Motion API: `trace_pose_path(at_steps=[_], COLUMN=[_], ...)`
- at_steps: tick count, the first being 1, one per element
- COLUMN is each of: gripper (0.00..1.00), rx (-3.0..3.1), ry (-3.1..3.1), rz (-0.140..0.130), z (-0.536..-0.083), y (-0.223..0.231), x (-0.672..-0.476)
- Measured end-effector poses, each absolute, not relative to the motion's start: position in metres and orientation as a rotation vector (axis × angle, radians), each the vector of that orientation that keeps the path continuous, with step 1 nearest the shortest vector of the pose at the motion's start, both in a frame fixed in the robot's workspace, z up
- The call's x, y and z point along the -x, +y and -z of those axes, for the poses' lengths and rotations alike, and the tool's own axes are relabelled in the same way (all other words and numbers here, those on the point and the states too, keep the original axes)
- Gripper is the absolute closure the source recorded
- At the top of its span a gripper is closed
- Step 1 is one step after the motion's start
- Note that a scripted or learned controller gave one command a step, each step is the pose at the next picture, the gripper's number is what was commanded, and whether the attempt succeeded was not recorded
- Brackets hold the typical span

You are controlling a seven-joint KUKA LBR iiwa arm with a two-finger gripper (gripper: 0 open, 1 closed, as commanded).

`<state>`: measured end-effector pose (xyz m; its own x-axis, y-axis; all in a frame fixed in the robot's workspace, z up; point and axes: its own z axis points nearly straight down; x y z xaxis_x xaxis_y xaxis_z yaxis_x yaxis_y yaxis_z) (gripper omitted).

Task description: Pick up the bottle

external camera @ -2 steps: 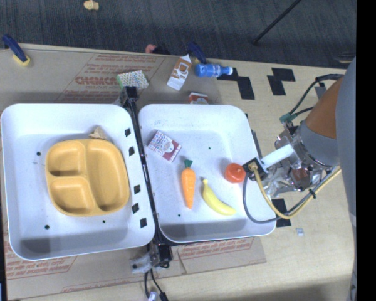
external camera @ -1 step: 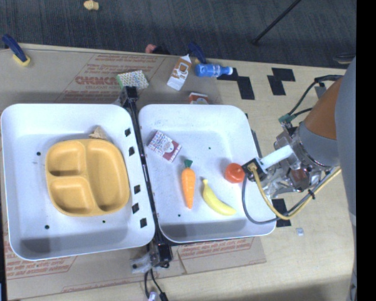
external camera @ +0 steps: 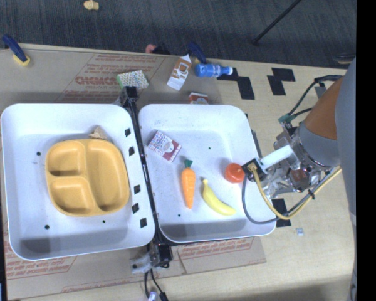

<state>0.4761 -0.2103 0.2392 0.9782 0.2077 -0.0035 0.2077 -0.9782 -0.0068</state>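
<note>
Showing: a slanted overhead look at a bench, with the right bin [external camera: 220,134] taken as the landmark for every place below.
Bottle: a small blue bottle [external camera: 211,71] lies on its side on the bare bench, outside the right bin and just beyond its far rim.
Beside the bottle: a small carton [external camera: 179,72], also outside the right bin past its far rim.
Inside the right bin: a red and white packet [external camera: 163,145], a carrot [external camera: 188,185], a banana [external camera: 217,200] and a round red item [external camera: 234,172] close to the bin's right wall.
Arm: the grey arm [external camera: 326,125] stands off the right bin's right side.
Gripper: the gripper [external camera: 281,182] sits at the right bin's right rim, near the round red item and well apart from the bottle.
Gripper state: cables and hardware blur together here, so whether it is apart or together cannot be told; nothing is seen held.
Step in hand: most likely the approach, with no grasp yet made.
Next move calls for: carrying the gripper away from the right bin's right rim, across to the bench past its far rim, then lowering squarely over the lying bottle without nudging the carton.
</note>
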Motion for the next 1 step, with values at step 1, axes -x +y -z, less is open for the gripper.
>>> trace_pose_path(at_steps=[1], gripper=[1.0], rx=[3.105], ry=[-0.426], rz=[-0.008], z=[-0.2294], y=[-0.2101], x=[-0.4758])
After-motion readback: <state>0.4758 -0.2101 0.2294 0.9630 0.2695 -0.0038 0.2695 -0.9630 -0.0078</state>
